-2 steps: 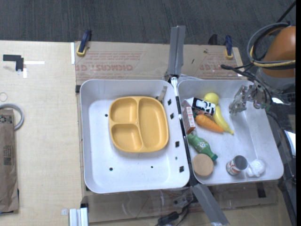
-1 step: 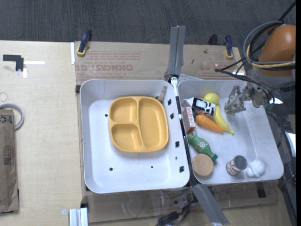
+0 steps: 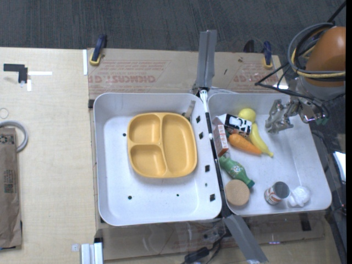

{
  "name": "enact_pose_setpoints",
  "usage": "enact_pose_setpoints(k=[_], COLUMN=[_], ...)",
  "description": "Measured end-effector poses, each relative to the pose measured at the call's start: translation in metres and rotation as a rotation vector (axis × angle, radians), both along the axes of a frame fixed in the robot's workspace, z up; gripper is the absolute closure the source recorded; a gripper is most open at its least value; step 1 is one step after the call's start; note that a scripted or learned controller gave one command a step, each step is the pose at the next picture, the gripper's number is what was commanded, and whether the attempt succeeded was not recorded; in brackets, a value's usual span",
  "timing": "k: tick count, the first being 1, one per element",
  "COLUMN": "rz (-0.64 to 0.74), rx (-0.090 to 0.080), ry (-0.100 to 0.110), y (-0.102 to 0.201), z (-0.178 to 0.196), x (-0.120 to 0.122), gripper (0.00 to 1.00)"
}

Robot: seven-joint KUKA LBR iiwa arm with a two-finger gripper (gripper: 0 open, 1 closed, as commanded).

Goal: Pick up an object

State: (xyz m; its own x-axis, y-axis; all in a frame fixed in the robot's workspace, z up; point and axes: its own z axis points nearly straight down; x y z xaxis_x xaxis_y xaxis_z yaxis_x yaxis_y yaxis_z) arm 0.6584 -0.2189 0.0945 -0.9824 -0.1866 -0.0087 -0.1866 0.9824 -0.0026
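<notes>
Several objects crowded the right bin, the banana touching the carrot, while the gripper hung apart to their right, holding nothing, its opening unclear, so a descent risked nudging neighbours or closing on air

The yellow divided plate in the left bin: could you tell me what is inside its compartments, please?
All three compartments of the yellow divided plate show bare yellow plastic. The plate lies flat in the left bin, covering the floor beneath it.
</notes>
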Motion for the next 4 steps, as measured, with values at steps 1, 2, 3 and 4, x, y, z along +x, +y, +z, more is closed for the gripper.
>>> enact_pose_setpoints(k=[1,2,3,4], rz=[0.356,0.795,1.129,1.41], rx=[-0.002,-0.005,-0.007,-0.009], ry=[-0.001,0.0,0.0,0.0], y=[-0.0027,-0.0023,-0.0021,-0.0021], z=[0.0005,0.0003,0.0,0.0001], x=[0.0028,0.0027,0.0025,0.0024], gripper=[1.0,1.0,1.0,1.0])
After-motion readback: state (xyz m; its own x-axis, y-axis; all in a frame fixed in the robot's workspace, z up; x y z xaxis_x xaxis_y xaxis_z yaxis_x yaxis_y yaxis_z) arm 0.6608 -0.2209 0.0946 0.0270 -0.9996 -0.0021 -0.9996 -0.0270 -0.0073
